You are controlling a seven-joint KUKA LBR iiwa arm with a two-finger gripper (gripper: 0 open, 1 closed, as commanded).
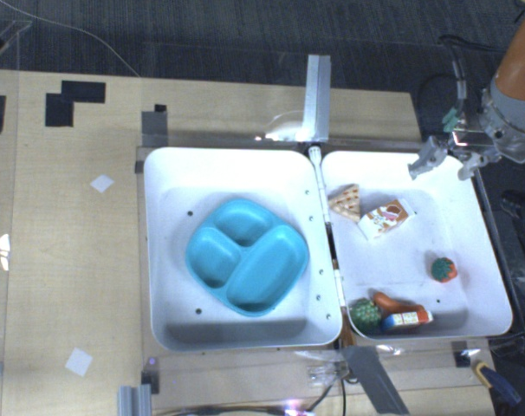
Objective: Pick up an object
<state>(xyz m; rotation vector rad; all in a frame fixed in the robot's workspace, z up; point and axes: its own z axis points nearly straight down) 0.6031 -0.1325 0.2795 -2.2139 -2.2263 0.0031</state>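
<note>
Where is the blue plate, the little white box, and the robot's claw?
blue plate (248,256): camera view, on the ridge where its compartments meet.
little white box (384,219): camera view, on its printed top.
gripper (444,161): camera view, midway between its fingertips.

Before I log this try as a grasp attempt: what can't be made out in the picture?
- Tool: small and blurred, so its state is unclear.
- Arm: cut off by the right edge.
- Items in the right bin's near corner: overlapping, too small to identify.
</note>
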